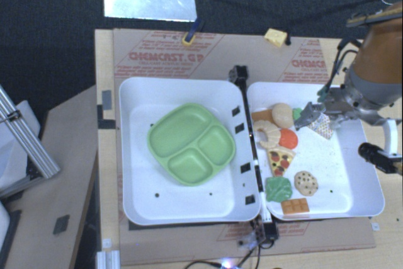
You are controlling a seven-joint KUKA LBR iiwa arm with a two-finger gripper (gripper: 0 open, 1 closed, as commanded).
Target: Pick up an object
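The right bin [362,198] holds several toy foods along its left side: a tan bun [282,114], a pale ring-shaped piece [267,133], a red tomato [288,138], a pizza slice [281,160], a cookie [305,183], a green leaf [278,188] and an orange cracker [295,205]. My gripper [307,116] hangs low in this bin, just right of the bun and above the tomato. A small green piece [296,114] shows between the gripper and the bun. A speckled grey-white item [323,129] lies just under the gripper's right side.
The left bin [135,198] carries a green divided plate [191,144]. A black hinge strip [249,135] runs between the bins. The arm's grey wrist and orange band [378,60] stand over the right bin's far right corner. A yellow block [275,37] lies behind the bins.
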